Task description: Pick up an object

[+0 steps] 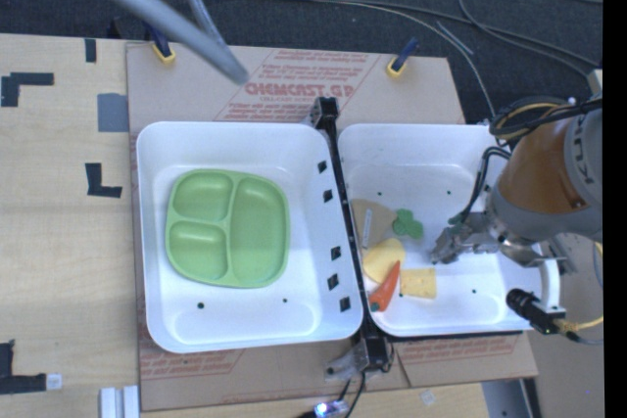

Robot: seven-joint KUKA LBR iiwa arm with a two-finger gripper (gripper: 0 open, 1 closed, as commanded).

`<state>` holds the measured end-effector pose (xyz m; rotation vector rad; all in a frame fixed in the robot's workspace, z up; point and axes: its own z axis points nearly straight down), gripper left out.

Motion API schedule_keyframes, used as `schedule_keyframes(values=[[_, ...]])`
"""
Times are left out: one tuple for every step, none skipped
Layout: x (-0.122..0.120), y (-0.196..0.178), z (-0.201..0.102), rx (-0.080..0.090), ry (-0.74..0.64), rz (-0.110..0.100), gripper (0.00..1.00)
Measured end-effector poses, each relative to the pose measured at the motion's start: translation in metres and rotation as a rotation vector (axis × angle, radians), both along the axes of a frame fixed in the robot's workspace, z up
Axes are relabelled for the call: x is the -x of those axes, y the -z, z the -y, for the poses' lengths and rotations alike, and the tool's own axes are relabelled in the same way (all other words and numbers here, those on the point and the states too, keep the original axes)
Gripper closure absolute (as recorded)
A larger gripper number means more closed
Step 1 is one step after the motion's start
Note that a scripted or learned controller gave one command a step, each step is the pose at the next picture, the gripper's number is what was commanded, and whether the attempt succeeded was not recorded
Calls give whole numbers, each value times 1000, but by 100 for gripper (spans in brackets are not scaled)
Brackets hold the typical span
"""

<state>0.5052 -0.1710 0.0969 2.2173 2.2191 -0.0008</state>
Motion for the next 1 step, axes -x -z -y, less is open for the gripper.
schedule_keyframes(values=[[0,-63,-1,-2,-1,1,100]])
